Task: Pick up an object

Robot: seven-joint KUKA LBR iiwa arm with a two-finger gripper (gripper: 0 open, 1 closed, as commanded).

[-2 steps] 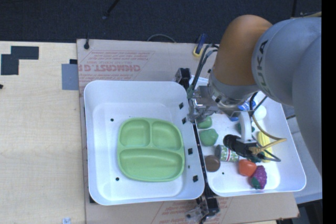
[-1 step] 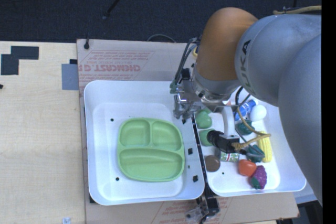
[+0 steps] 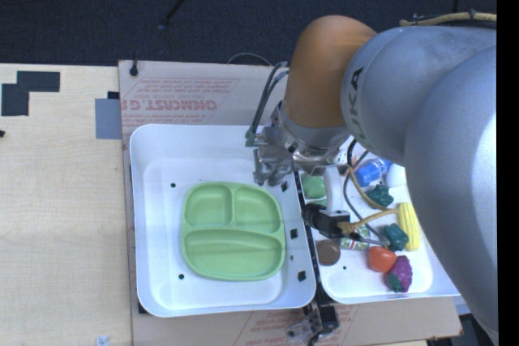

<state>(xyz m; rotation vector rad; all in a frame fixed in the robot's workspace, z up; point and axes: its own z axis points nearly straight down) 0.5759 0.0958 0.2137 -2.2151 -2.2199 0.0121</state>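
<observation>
Hanging over the wall between the two bins, the pincer (image 3: 268,166) is masked by its own wrist, so I cannot tell its state. Just below and left of it lies a green divided plate (image 3: 233,231), flat in the left bin (image 3: 154,174). I judge it light, stiff and slick; its raised rim nearest the pincer seems the best hold.

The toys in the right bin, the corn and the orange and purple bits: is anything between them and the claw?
Nothing solid that I can see. The claw sits over the rim between the bins, beside the green plate. The yellow corn, orange toy and purple toy lie uncovered, though the arm's own cables dangle over that bin.
</observation>
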